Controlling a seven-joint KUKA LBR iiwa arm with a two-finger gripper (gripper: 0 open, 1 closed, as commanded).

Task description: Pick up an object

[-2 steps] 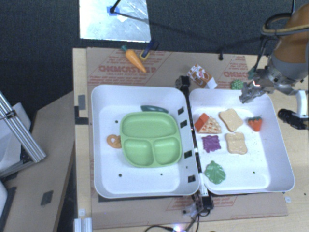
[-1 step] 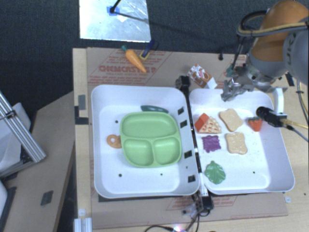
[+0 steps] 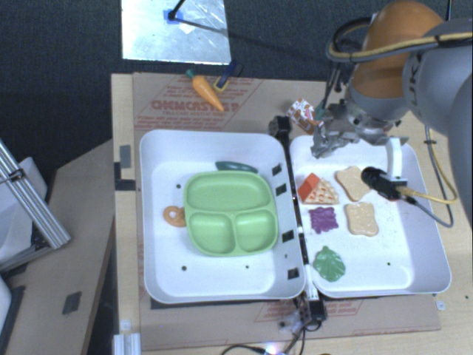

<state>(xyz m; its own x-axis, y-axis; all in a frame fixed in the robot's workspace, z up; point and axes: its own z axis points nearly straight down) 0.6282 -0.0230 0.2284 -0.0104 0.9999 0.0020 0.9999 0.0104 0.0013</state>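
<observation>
My gripper (image 3: pixel 322 148) hangs over the far left corner of the right bin (image 3: pixel 421 257), just above and behind an orange-red waffle wedge (image 3: pixel 316 189). Nothing shows in its grasp. Also lying in that bin are a purple piece (image 3: pixel 323 219), two toast slices (image 3: pixel 352 182) (image 3: pixel 361 218) and a green leaf (image 3: pixel 329 263). The left bin (image 3: pixel 159 272) holds a green divided plate (image 3: pixel 228 213), a small orange ring (image 3: pixel 174 217) and a dark green piece (image 3: pixel 236 167) behind the plate.
A toy carrot (image 3: pixel 207 92) and a wrapped snack (image 3: pixel 303 113) lie on the cardboard behind the bins. A black fitting with a yellow cable (image 3: pixel 384 183) hangs from the arm over the right bin. A foil sheet (image 3: pixel 176 17) lies at the back.
</observation>
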